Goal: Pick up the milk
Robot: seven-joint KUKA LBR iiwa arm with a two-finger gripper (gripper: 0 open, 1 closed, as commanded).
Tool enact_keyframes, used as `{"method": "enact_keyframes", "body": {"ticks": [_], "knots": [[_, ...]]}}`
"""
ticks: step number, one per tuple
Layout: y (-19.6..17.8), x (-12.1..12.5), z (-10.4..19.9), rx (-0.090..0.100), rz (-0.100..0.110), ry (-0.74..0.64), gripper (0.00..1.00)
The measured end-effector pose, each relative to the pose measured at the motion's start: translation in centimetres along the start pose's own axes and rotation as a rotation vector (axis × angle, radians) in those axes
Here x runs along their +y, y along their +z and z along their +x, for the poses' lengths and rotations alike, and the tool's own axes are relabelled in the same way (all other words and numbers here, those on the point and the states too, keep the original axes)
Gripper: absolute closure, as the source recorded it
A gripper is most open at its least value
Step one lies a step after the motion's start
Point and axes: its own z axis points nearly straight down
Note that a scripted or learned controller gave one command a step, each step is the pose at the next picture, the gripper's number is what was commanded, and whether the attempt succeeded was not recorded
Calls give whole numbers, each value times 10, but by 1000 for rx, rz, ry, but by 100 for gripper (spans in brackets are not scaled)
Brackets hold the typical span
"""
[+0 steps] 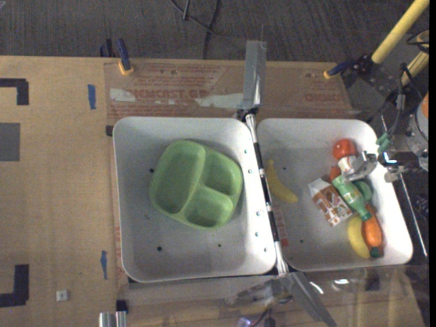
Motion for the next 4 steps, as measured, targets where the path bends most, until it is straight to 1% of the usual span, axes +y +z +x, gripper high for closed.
{"method": "enact_keyframes", "body": {"ticks": [1,2,3,4], "knots": [[141,-13,24,0,-2,-17,0],[174,5,28,-13,-38,146,0],[156,12,20,-30,-70,153,100],[157,12,22,-28,-68,151,0]]}}
